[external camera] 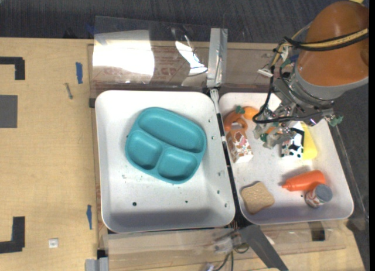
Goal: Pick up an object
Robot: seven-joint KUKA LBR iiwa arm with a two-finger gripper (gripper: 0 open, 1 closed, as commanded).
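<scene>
Your gripper (285, 130) hangs low over the back of the right bin (343, 205), under the orange wrist band. Its fingers are lost in cables and dark metal, so you cannot tell how wide they stand, and nothing can be seen pinched between them. Just beside it, toward the bin's right wall, lie a black-and-white toy (295, 144) and a yellow piece (309, 146); whether the gripper touches either is unclear.

To the gripper's left you have an orange item (241, 113) at the back corner and a white patterned packet (239, 144) lying along the divider between the bins. Nearer the front edge sit a bread slice (256, 196), an orange bottle (303, 180) lying on its side, and a small round can (319, 195) touching the bottle's end, close to the right wall.

The open floor in this bin is the middle strip between the packet and the bottle, and the front right corner is crowded.

In the left bin (117, 199) a teal divided plate (166, 143) rests in the middle, with bare white floor all round it, widest along the front. Clear plastic sheeting (152, 59) stands behind that bin.
</scene>
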